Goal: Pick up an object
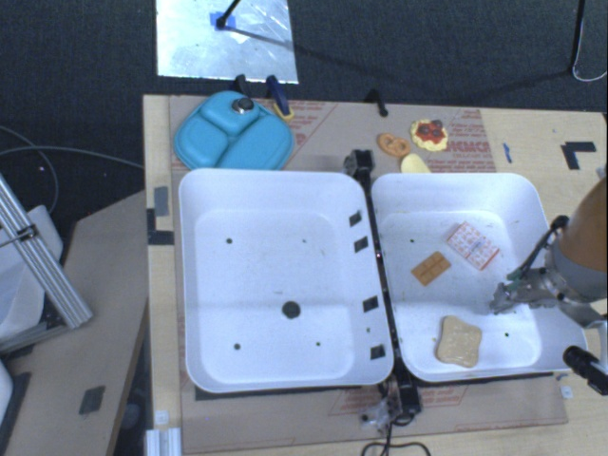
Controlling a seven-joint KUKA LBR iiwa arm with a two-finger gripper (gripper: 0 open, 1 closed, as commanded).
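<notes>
Two-finger gripper low over the right white bin, near its right edge; open or closed, cannot tell. Beige bread-shaped slab just beside, toward the front edge. Orange waffle square and pink checked flat tile further back, mid-bin.

Dark carpet floor, shiny sheet

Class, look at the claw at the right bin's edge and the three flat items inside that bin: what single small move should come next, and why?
Probably a short shift toward the beige bread-shaped toy slice. The claw sits low over the right white bin holding nothing visible, and that slice lies nearest, with bare floor around it. The orange waffle-patterned square and pink checked square lie farther off.
</notes>
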